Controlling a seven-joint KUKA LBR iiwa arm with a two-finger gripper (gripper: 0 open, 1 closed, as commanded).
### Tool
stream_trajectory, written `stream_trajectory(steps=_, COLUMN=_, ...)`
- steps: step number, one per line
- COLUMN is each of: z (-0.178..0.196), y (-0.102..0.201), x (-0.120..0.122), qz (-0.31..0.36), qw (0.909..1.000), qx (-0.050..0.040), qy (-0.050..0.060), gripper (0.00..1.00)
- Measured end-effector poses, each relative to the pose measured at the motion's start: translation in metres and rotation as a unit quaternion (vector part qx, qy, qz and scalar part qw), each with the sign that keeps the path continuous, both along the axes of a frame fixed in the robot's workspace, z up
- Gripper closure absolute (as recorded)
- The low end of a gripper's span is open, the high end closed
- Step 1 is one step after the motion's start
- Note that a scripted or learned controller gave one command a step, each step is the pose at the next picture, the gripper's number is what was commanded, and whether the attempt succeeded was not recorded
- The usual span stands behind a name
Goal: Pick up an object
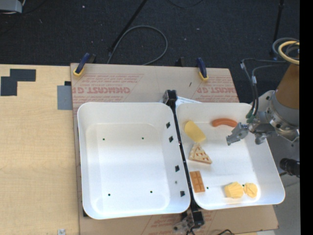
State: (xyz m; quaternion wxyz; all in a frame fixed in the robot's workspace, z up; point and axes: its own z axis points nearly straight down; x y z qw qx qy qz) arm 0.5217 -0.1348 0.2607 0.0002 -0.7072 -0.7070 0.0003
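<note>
The tool (247,132) is hanging over the right bin (264,168) near its right rim, its two grey fingers spread apart – nothing is sitting between them. The arm (288,94), grey with an orange band, is reaching in from the counter's right edge.

Just beyond the tool, toward the bin's far rim, an orange sausage-shaped piece (223,123) is lying flat, close to the fingers but apart from them. Further left, a yellow block (194,131) is resting near the divider between the bins, and a tan waffle-patterned wedge (200,155) is lying just below it. An orange waffle-like rectangle (196,181) is sitting by the near left corner of this bin. Two yellow lumps (240,190) are lying side by side at the near rim.

The left bin (88,146) is sitting beside it – both resting on a cardboard sheet (146,84) clamped at the counter's far edge
</note>
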Motion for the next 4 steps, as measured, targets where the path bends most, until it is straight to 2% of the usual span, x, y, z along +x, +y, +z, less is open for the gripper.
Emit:
stream_trajectory(steps=1, z=-0.105, y=0.019, x=-0.045, qz=0.0, qw=1.0, qx=0.0011, qy=0.005, gripper=0.0)
stream_trajectory(steps=2, z=-0.072, y=0.061, x=0.027, qz=0.002, qw=1.0, qx=0.0004, qy=-0.002, gripper=0.0)
stream_trajectory(steps=3, z=-0.13, y=0.036, x=0.083, qz=0.0, qw=1.0, qx=0.0, qy=0.003, gripper=0.0)
stream_trajectory(steps=4, z=-0.137, y=0.049, x=0.122, qz=0.001, qw=1.0, qx=-0.0001, qy=0.0, gripper=0.0)
